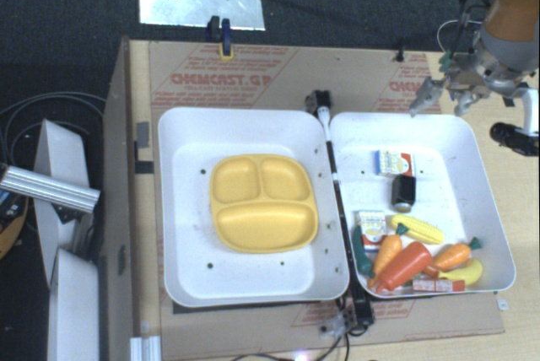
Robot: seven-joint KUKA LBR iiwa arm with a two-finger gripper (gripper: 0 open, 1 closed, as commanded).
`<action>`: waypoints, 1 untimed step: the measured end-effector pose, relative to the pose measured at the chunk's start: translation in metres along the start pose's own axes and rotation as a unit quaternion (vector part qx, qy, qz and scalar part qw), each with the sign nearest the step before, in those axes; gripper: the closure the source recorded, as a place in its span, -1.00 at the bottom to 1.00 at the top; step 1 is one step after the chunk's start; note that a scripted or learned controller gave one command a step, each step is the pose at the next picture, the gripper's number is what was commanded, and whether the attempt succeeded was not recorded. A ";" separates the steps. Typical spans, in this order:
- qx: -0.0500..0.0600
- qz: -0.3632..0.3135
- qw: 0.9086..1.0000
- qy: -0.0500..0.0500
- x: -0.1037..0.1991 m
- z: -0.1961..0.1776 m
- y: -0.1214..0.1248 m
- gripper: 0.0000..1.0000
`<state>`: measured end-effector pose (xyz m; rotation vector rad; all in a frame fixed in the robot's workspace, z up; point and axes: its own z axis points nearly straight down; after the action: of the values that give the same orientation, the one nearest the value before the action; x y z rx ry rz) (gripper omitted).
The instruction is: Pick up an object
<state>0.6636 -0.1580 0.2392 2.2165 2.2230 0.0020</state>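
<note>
A: Which step is shown?

B: The approach, as I judge it. The gripper [440,99] hangs above the far rim of the right bin [485,182], with its jaws spread apart and nothing between them. No object has been picked yet.

A: Where are the candidates?

B: All lie in the right bin. A small carton [394,162] sits nearest the gripper, with a dark can [402,192] just beside it. Toward the near edge lies a crowded pile: a corn cob [418,228], a red pepper [404,264], a carrot [450,255] and a banana [466,272], touching one another. The left bin [181,182] holds a yellow tray [262,203] with three compartments.

A: What does the next move call for?

B: Likely a descent over a single item. The carton or the can stands apart from the pile, so either should offer the jaws cleaner access.

A: Any legible writing?

B: The cardboard on the tabletop [219,81] reads "CHEMCAST GP" in red. The carton's print is too small to read.
</note>
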 end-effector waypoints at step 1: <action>0.000 0.001 1.000 0.000 0.016 0.155 -0.038 -1.00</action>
<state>0.6259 -0.1423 0.0845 2.2182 2.2220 0.0020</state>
